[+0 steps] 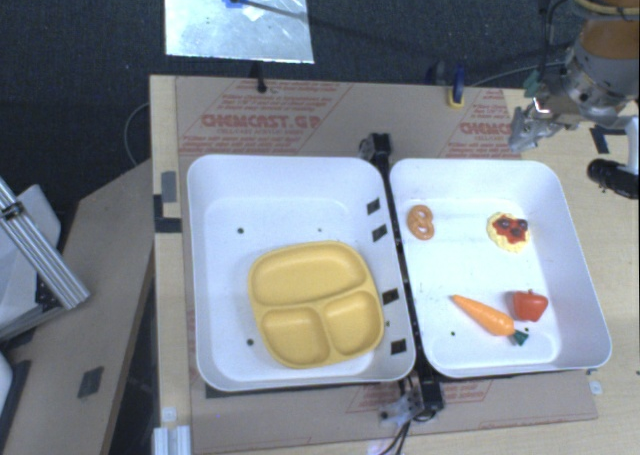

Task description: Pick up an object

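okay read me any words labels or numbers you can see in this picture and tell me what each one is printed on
"CHEMCAST GP": red print on the brown protective sheet under the bins, behind the left bin.
A second red print of the same kind on the sheet behind the right bin: partly cut off, too blurred to read surely.
Fainter red print at the sheet's front edge: unreadable.

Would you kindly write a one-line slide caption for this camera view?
End effector poised beyond the right bin holding pretzel, small pizza, carrot and pepper; yellow tray in the left bin.

Arm (600, 33) cut off by the upper right frame edge. Gripper (528, 128) finger state indeterminable. Topping on the small yellow item (509, 231) too small to identify.
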`<state>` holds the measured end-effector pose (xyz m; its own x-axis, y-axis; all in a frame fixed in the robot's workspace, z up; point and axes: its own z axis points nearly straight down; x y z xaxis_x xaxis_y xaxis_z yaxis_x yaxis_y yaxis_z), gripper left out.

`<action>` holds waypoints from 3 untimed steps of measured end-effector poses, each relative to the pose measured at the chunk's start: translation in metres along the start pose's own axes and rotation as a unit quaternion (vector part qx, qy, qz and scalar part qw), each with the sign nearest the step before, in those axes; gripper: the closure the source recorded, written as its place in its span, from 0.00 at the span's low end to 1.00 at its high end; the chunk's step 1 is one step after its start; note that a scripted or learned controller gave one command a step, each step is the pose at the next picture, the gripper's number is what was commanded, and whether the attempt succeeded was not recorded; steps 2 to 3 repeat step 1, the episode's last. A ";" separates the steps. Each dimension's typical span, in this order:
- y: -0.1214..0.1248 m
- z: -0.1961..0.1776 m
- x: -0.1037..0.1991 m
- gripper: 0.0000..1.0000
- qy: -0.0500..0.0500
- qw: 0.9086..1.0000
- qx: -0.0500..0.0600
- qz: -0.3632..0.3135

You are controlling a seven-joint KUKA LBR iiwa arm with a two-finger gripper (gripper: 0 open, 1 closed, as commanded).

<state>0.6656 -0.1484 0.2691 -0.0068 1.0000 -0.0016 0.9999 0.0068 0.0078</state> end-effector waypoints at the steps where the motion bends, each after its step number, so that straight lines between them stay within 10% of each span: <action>1: 0.001 -0.031 0.000 1.00 0.000 1.000 0.001 0.000; 3: 0.001 -0.031 0.000 1.00 0.000 1.000 0.001 0.000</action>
